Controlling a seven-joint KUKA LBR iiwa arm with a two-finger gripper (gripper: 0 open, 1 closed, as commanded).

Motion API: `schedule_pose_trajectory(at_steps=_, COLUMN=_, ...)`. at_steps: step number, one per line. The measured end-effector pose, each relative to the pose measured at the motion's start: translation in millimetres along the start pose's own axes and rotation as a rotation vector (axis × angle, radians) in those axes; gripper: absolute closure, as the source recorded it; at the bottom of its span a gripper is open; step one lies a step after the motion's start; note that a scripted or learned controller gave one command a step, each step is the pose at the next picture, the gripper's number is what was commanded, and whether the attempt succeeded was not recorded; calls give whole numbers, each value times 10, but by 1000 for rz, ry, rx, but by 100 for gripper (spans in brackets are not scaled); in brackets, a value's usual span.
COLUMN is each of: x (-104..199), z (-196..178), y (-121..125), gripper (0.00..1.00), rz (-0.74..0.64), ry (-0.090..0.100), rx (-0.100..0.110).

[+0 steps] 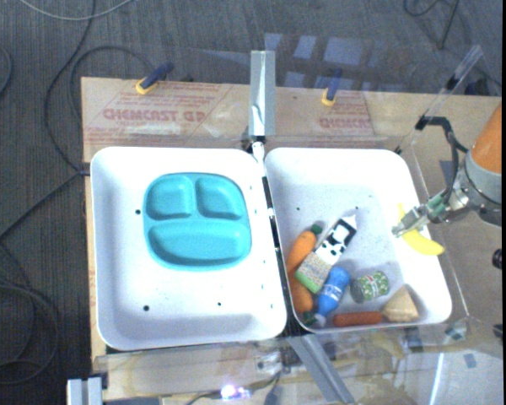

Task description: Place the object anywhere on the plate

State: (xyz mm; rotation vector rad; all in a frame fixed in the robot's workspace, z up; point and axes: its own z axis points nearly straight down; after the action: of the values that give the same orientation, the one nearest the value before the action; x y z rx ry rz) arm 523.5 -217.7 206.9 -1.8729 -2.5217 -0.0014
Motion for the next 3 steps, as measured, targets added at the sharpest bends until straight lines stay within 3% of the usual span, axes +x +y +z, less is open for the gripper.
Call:
schedule_pose_trajectory(at_steps=1, x=618, z=-379, y=360, gripper=100, rz=38, ry=-1, rx=1)
schedule_pose_trajectory(at_steps=2, x=366, z=-965, y=231, gripper=100, rz=1, ry=-3, rx=1)
schedule_pose_trajectory(at_steps=3, x=1243, z=-590, y=347, gripper=100, rz=62, ry=0, rx=4)
